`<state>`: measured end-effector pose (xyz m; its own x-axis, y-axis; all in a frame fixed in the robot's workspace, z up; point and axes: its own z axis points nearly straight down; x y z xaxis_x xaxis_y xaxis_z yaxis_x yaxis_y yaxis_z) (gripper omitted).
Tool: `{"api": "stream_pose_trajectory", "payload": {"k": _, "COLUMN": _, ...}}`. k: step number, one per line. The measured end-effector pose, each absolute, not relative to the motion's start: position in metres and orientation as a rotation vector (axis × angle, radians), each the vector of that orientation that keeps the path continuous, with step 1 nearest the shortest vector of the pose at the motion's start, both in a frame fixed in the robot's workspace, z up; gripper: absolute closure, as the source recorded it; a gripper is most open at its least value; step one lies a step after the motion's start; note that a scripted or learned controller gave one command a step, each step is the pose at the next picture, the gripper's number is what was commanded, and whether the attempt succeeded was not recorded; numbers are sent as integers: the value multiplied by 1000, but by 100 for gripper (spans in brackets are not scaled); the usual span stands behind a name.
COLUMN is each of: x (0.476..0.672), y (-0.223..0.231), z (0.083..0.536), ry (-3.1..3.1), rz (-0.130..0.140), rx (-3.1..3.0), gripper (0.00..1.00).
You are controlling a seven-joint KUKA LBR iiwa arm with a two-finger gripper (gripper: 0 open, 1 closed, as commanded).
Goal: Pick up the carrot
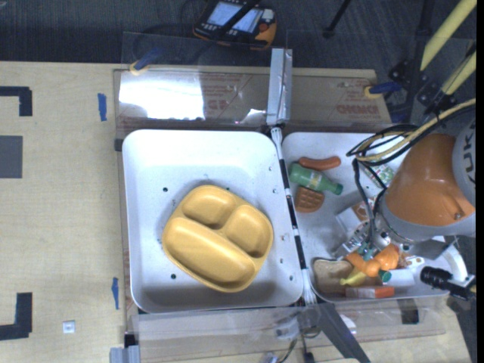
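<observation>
Pincer [368,249] low over carrot [372,263]; right bin [333,146] cluttered

The carrot [376,261] is a small orange piece lying near the front edge of the right bin [325,144], crowded among other small items, partly hidden under the arm's wrist.

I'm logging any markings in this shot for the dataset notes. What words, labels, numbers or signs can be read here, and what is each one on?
"UK": dark letters on the arm's grey housing, cut off at the picture's edge.
Reddish print on the clear panel behind the left bin: too blurred to read.
Reddish print on the panel behind the right bin: looks reversed, unreadable.
Lit screen of the handheld device: too small to read.
Green bottle: no legible label.
</observation>
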<state>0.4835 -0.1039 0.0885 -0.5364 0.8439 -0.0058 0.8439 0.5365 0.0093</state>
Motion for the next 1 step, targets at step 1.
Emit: {"api": "stream_pose_trajectory", "payload": {"k": 1, "x": 539, "y": -54, "z": 185, "ry": 2693, "rz": 1, "rx": 1614, "gripper": 100}}
